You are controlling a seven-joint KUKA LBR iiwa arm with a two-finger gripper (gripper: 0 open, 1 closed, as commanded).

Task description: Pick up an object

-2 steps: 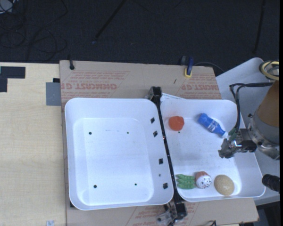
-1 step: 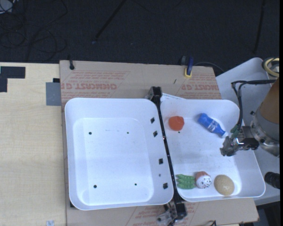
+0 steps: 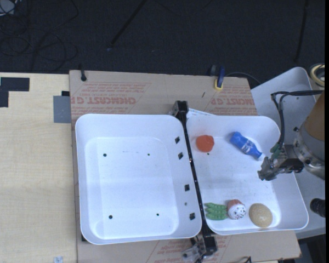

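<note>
The right bin (image 3: 288, 201) holds several objects. A round red-orange piece (image 3: 204, 143) lies near its back left. A blue bottle (image 3: 245, 144) lies tilted at the back middle. Along the front edge sit a green leafy toy (image 3: 214, 210), a white ball with red spots (image 3: 236, 209) and a tan egg-shaped object (image 3: 260, 215). My gripper (image 3: 267, 171) hangs over the right side of this bin, just right of and below the blue bottle, apart from it. Nothing shows between its fingertips.
The left bin (image 3: 88, 147) sits beside the right one, split from it by a black divider with clips (image 3: 186, 163). Cardboard lies under both bins. A blue-and-yellow clamp (image 3: 220, 76) stands at the cardboard's back edge.
</note>
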